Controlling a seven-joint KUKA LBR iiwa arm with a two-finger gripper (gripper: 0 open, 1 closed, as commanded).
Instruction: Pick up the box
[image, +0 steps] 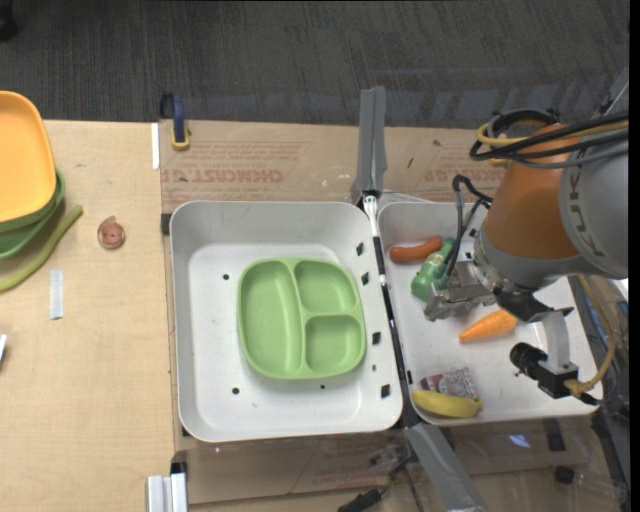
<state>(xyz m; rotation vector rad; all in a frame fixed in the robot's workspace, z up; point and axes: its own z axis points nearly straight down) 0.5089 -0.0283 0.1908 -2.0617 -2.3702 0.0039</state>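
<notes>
Wooden tabletop (100, 380) under dark carpet carried two shallow white bins side by side.

Camera view, left bin (200, 400): one green divided plate (300, 317), three compartments, lying flat at centre.

Camera view, right bin (500, 385): one small box (452, 382) with a printed face near the front edge, just beside one banana (446, 404); one carrot (488, 324); one red sausage-shaped item (414, 250); one green bottle-like item (432, 272).

Gripper (452, 303): low over the bin's middle, near the green item and carrot, well apart from the box. Whether it was spread or closed could not be told; nothing was seen held in it.

Off-bin: stacked orange and green dishes (25, 190), one small pink object (111, 233).

Risk, judged: the gripper stood nearer the carrot and green item than the box, so a descent there would likely take the wrong thing; the banana touching-close to the box could spoil a clean grasp.
</notes>
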